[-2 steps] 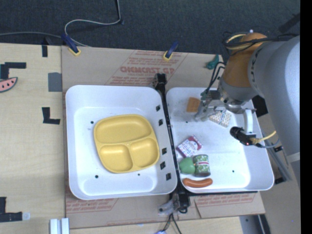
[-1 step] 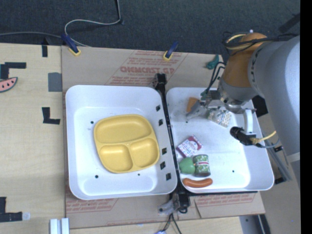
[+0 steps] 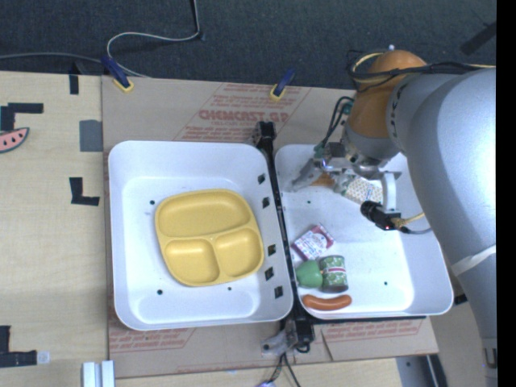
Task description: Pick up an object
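White plastic walls hemmed me in: my gripper [image 3: 322, 172] hung low at the far-left corner of the right bin [image 3: 419, 285], over an orange-and-white patterned packet [image 3: 360, 189], and whether it was released or clenched I could not tell. Crowding that corner, I judged I might scrape the wall or nudge the packet aside instead of lifting it. Near the bin's front-left corner lay a pink wrapper [image 3: 314, 241], a green can [image 3: 323, 272] and a toy hot dog [image 3: 326, 301]. The left bin [image 3: 129, 240] held a yellow divided tray [image 3: 210, 236].
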You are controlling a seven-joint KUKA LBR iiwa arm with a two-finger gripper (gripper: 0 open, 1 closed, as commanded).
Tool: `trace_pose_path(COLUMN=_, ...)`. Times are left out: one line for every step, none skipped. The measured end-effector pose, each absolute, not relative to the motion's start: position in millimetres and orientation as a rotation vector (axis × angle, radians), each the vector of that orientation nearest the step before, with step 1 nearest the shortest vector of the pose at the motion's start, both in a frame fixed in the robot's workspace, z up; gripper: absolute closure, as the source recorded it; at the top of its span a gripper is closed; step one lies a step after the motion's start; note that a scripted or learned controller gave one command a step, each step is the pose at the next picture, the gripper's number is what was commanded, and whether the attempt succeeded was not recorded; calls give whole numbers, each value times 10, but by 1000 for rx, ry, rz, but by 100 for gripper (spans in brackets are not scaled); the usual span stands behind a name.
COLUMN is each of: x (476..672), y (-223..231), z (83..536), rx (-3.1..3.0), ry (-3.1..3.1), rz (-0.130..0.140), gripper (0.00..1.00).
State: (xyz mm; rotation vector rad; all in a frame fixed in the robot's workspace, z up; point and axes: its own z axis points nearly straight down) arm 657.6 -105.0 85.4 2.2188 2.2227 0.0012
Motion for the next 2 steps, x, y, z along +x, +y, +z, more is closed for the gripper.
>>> trace_pose_path(x=6579, y=-1055, z=958, rx=2215, ry=2222, rz=-1, gripper=100)
trace_pose_path(x=6576, y=-1056, z=952, rx=2215, ry=2222, rz=-3, gripper=0)
